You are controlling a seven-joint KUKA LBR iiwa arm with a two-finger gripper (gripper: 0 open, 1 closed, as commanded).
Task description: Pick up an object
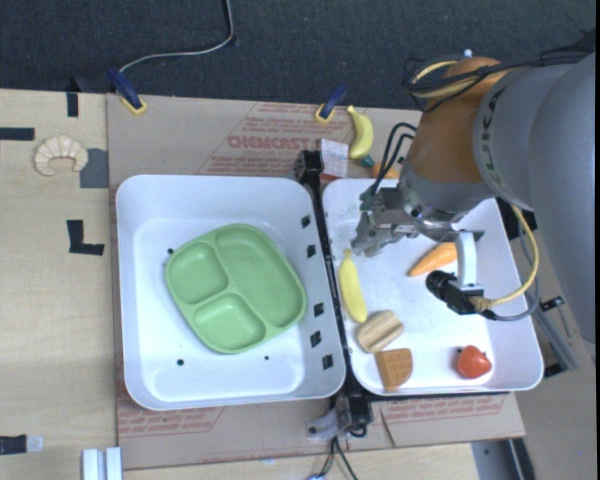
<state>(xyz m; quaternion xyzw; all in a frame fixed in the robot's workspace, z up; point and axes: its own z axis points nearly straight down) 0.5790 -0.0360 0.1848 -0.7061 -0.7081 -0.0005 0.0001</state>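
Along the near edge of the right bin (520, 373) sit a glossy red tomato (473, 362) by the near right corner and a crusty brown bread slice (394, 367) to its left. Just beyond lies a tan bread roll (378, 330), then a smooth yellow banana (352, 287) along the bin's left wall. An orange carrot (433, 259) lies mid-bin. The gripper (372, 240) hangs over the far left part, just beyond the banana; whether it is spread or closed cannot be told, and nothing shows between its fingers. The left bin (140, 218) carries a matte green sectioned plate (236, 287). Beyond the bins, a second small banana (360, 133) rests on cardboard (250, 138).
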